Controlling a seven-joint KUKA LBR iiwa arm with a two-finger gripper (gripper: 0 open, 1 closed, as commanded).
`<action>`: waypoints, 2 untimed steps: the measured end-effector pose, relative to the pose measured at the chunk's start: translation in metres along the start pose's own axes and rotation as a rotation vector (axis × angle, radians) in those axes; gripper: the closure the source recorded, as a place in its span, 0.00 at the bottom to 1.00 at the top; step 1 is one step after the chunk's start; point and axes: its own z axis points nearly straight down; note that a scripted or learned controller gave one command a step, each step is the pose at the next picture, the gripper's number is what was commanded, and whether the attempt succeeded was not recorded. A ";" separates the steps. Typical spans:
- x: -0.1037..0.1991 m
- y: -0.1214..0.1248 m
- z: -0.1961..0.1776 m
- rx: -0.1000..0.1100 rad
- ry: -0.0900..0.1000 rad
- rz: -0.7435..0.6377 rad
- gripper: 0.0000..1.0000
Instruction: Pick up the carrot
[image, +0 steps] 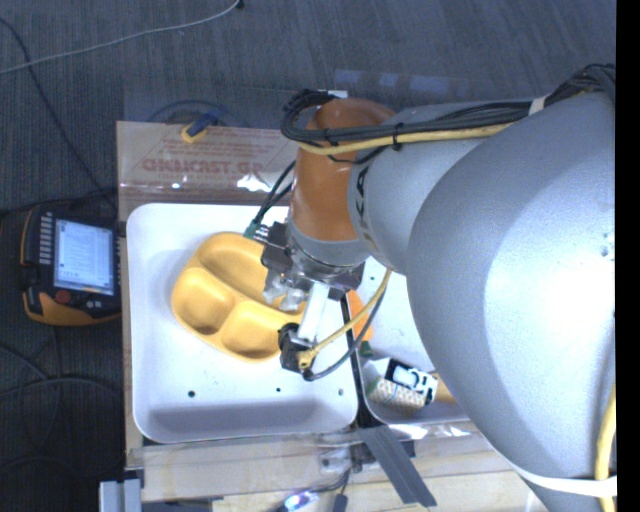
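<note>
Two bins sit side by side on the bench, and the left bin holds a divided tray lying in its middle and reaching toward its right wall. The arm comes in from the right and hangs over the seam between the bins, its wrist above the tray's right edge. The gripper is down at that edge, just over the tray. A sliver of the carrot peeks out right of the wrist, in the right bin. Nearer us in that bin lies a small boxy object. Off to the left, on the floor, sits a handheld pendant. Behind the left bin lies a flat board.
</note>
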 end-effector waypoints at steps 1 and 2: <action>-0.133 -0.007 0.003 0.000 0.000 0.214 1.00; -0.177 0.037 0.022 -0.001 0.002 0.056 1.00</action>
